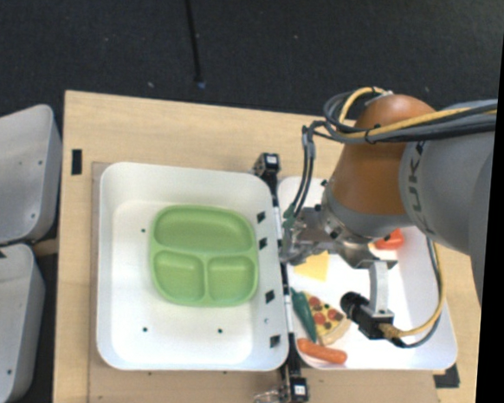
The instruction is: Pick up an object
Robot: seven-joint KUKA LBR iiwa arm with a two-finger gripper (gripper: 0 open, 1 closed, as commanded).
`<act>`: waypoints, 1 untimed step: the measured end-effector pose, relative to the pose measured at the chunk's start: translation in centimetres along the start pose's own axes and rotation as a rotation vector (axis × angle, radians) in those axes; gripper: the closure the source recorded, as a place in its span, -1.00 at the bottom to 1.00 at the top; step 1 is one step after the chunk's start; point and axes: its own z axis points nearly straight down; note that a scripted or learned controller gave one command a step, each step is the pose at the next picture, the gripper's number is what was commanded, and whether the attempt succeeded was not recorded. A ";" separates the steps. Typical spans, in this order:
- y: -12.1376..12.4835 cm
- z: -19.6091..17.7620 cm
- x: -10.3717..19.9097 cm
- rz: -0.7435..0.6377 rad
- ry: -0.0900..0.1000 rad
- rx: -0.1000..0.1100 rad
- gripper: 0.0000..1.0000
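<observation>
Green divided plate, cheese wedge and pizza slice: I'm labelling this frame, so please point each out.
Green divided plate (pixel 203 255): camera view, on the ridge between its compartments.
Cheese wedge (pixel 313 266): camera view, middle of its yellow face.
Pizza slice (pixel 328 320): camera view, on the topped surface.
</observation>
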 end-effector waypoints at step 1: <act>-0.2 0.6 4.7 0.000 0.000 0.003 1.00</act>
